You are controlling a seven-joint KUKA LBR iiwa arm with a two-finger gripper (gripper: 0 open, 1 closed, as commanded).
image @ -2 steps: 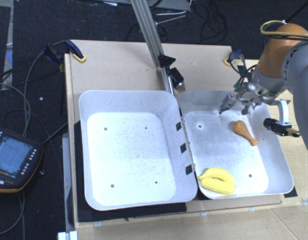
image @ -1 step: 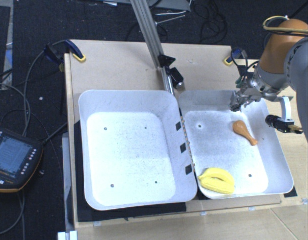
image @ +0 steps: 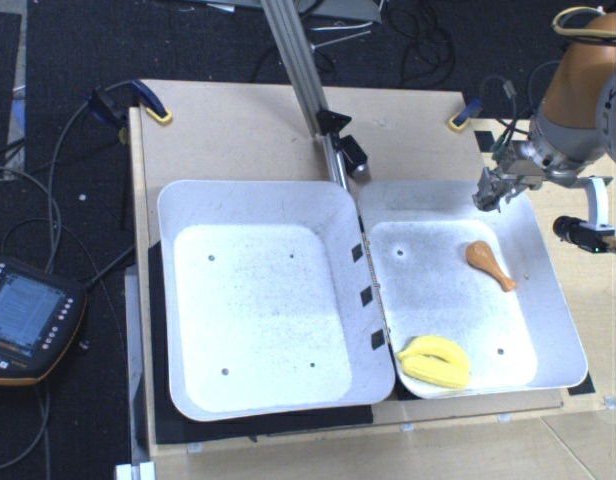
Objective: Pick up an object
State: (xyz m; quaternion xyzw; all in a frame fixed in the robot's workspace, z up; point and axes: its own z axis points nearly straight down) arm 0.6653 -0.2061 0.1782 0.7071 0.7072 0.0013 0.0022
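Note:
An orange drumstick-shaped toy [image: 488, 263] lies in the upper right part of the right bin [image: 428, 230]. A yellow banana-like object [image: 434, 361] rests at that bin's front left corner, on its rim. My gripper [image: 489, 197] hangs over the bin's far right edge, above and slightly behind the orange toy, apart from it. Nothing shows between its tips.
The left bin [image: 253, 293] sits beside the right one, with black clips along the shared rim. A slanted metal pole [image: 303, 68] rises from the bench's middle back. Yellow clamps mark the bench's far corners. A teach pendant [image: 23, 318] lies on the floor at left.

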